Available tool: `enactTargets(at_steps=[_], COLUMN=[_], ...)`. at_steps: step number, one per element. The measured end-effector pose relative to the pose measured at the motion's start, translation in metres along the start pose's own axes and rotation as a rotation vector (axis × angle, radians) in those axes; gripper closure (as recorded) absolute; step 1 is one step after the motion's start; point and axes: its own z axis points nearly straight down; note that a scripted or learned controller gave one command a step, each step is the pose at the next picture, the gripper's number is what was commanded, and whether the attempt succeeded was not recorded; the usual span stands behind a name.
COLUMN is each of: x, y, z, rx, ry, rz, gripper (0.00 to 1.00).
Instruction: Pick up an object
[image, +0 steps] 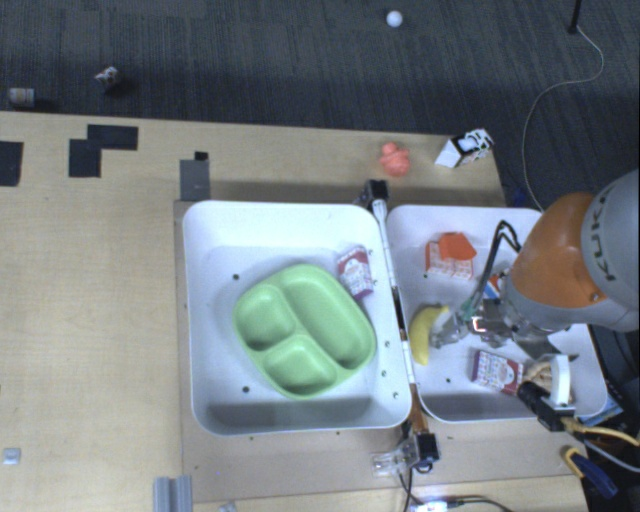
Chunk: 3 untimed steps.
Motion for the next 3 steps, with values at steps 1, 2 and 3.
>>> enactTargets(at_steps=[1,2,3], x=[0.0,0.0,0.004], y=[0.003,0.002,0.123], z=[-0.012,-0.012,0.003], rx=[-0.008,-0.007,0.004], ry=[-0.001,-0.001,0.002], rz=[-0.001,-0.001,-0.004], gripper=[1.0,0.0,0.0])
